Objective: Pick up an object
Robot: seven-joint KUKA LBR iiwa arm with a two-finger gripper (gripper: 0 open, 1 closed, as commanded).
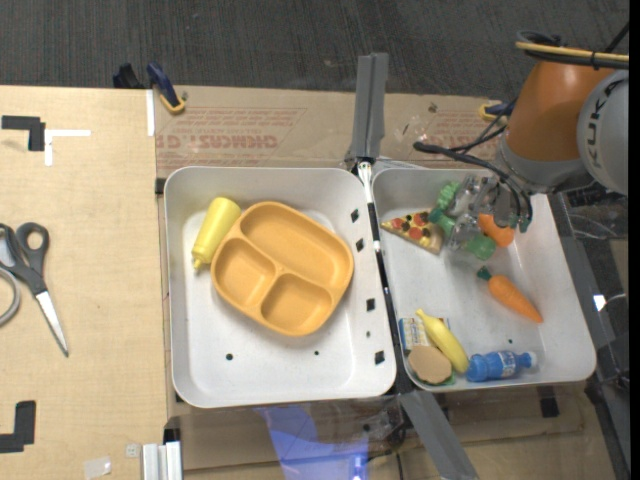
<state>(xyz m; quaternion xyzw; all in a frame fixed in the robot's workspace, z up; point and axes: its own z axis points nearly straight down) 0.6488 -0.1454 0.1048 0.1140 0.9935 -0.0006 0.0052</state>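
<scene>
The arm [560, 108] reaches in from the right and has its gripper [478, 218] down in the far part of the right bin [565, 298], buried in a small clutter of toys. From here I cannot tell whether the claw is wide or closed, or whether anything sits between its tips; the metal and cables blur into the objects around it. So I would judge the pick as not yet shown to be done: nothing is visibly lifted, and the grasp and the raising are both left.

Right at the gripper lie a green toy [449, 196] on its left and a small orange piece [497, 232] on its right (either could be the target, I can't say which). Just left of them is a pizza slice [412, 227], and a carrot [516, 298] lies a little nearer, apart from the claw. Along the near edge sit a banana [442, 340], a round brown cookie-like toy [431, 366] and a blue bottle [500, 365], well clear of the action.

The crowding at the far end is the main nuisance: neighbours could be nudged or caught together. The left bin [200, 368] holds a yellow divided plate [282, 266] with a yellow bottle [213, 229] beside it. Scissors [36, 278] lie on the bench far left.
</scene>
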